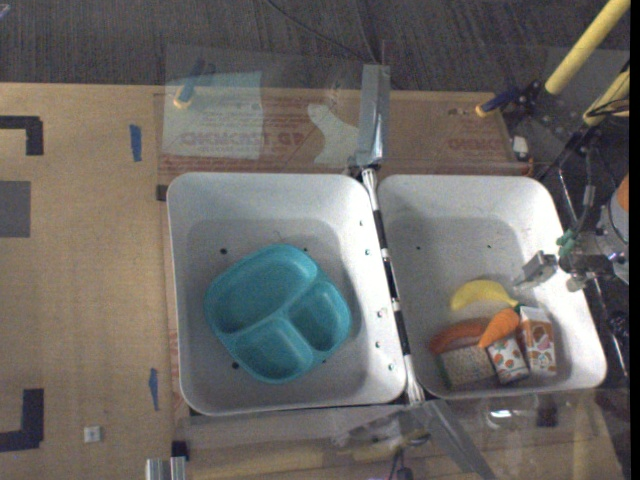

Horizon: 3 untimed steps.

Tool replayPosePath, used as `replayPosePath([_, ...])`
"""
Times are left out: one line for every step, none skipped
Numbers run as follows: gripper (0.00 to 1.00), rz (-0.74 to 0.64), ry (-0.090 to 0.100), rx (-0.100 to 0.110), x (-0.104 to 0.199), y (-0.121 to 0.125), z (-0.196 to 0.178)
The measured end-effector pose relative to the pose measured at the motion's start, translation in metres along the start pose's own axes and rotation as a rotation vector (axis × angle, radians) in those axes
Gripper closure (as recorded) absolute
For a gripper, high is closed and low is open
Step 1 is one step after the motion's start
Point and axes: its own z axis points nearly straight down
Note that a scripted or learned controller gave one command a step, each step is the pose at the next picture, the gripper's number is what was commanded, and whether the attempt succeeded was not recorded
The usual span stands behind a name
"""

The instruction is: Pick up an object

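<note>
The right bin point(470, 203) holds a yellow banana point(481, 293), an orange carrot-like piece point(500, 325), two small orange-and-white cartons point(525, 350) and a tub with an orange lid point(460, 353), all crowded into its front right corner. My gripper point(557, 275) hangs over the bin's right side, just right of the banana and above the cartons. Its two grey fingers point(536, 267) stand apart, open, with nothing between them.
A teal divided plate point(278, 311) lies in the left bin point(260, 203). The grey arm with its orange band point(625, 196) comes in at the right edge, among cables and a yellow pole point(590, 33). Cardboard and tape surround the bins.
</note>
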Motion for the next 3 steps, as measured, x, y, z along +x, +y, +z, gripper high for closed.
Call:
replayPosePath([0.0, -0.127, -0.006, -0.018, 0.025, 0.0, 0.091])
replayPosePath([0.0, -0.17, -0.012, -0.023, 0.056, 0.02, 0.099])
replayPosePath([0.0, -0.253, -0.01, -0.021, 0.044, 0.077, 0.098])
